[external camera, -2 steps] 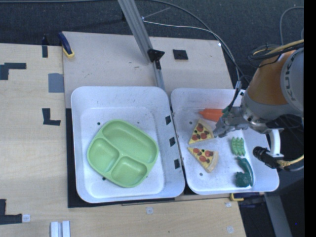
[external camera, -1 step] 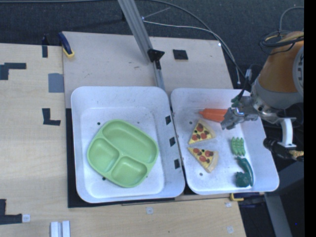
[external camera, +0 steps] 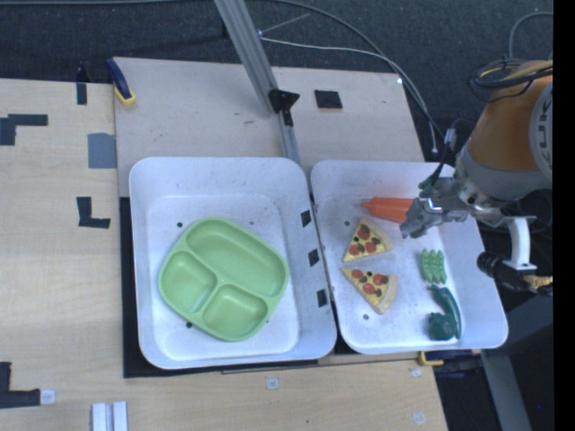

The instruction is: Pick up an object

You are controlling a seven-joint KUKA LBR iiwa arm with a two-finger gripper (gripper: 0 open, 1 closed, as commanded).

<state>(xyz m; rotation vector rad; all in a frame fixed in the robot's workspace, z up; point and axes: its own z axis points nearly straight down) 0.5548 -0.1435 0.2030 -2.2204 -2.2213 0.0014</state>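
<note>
The gripper (external camera: pixel 419 215) sits low in the right bin (external camera: pixel 481 330), at the right end of the orange carrot (external camera: pixel 388 208). Its grip state cannot be told. Two pizza slices (external camera: pixel 367 241) lie just below the carrot.

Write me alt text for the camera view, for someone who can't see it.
A grey and orange robot arm reaches in from the right, its claw at the end of an orange toy carrot in the right white bin. That bin also holds two toy pizza slices and green toy vegetables; the left bin holds a green divided plate.
</note>
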